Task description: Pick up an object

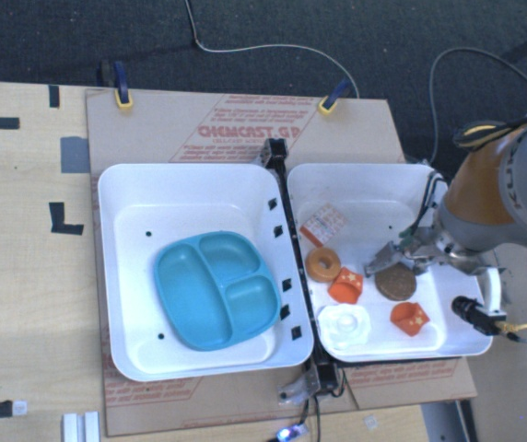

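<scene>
So the gripper (394, 258) hangs right over the brown disc (396, 284), partly hiding it; can't tell its grip state. Orange cube (409, 318) sits just below the disc.

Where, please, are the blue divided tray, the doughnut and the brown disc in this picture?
blue divided tray (216, 288): camera view, on its central ridge, left bin.
doughnut (322, 264): camera view, on its ring, right bin.
brown disc (396, 284): camera view, on its flat top.

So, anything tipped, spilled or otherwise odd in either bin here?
Nothing stands out. The blue divided tray lies flat but skewed in the left bin. The small items sit apart in the right bin, and the hand is by the brown disc.
</scene>
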Robot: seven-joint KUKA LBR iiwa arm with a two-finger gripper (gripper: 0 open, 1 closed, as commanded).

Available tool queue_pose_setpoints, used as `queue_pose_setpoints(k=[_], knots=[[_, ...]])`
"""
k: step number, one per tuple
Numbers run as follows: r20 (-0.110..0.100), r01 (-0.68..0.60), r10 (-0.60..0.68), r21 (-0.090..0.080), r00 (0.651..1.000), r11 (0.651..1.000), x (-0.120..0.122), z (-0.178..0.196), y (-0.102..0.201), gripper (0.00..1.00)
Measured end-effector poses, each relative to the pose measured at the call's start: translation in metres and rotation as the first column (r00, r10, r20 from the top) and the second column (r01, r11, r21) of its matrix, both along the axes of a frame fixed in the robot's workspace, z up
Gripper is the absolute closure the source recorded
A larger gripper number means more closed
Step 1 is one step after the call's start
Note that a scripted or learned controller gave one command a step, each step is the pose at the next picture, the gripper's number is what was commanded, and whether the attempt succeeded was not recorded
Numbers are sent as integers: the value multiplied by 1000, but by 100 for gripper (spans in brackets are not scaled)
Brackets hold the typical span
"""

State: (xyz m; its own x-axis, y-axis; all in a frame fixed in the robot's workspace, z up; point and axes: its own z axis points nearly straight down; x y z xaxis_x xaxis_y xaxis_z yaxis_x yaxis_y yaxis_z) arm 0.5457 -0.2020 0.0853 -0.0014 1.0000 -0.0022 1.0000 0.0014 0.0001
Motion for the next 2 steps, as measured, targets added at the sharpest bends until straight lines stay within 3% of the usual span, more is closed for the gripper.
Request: queue_pose_setpoints(k=[1, 2], knots=[[2, 0, 0, -1, 1000, 1000, 0, 11, 0, 100], [0, 0, 0, 2, 1000, 1000, -3, 53, 2, 100]])
